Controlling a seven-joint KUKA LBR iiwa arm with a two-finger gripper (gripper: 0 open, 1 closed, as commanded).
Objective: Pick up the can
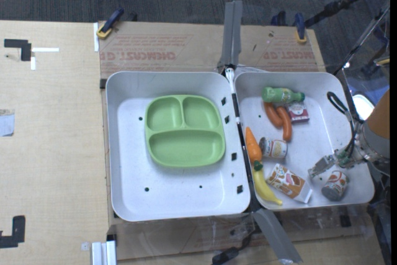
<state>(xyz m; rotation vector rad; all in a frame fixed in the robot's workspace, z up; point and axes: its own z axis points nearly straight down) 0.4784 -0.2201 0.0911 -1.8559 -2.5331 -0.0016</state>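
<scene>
The step in hand looks like the approach: the gripper (326, 166) hangs just right of the juice carton (286, 182), its fingers apparently spread with nothing between them. The can (335, 185) lies on its side further right of the carton, just below the gripper. The next move calls for centring over the can, lowering and closing.

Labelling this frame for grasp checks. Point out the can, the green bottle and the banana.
can (273, 148): camera view, on its labelled side.
green bottle (280, 95): camera view, on its body's middle.
banana (263, 185): camera view, on its curved yellow middle.
</scene>
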